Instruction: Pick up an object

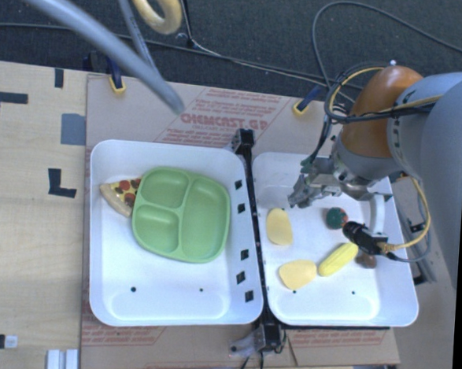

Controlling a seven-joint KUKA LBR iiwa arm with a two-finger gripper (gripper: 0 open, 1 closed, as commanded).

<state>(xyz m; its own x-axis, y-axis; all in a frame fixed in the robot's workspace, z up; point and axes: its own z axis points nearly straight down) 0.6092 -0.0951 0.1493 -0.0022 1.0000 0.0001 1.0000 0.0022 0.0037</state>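
Jaws (300, 194) hung low over the right bin (396, 310), their spread too blurred to tell, near a yellow piece (279, 226). A green tray (182, 214) hid part of the pizza slice (120, 196). Red print on the cardboard (220, 120) was not legible.

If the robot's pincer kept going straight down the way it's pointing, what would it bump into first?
Probably the bare white floor of the right bin. The pincer points down and a little leftward, above a bare patch. The nearest thing is the pale yellow piece, a bit lower in the picture. Depth is hard to judge from this slant.
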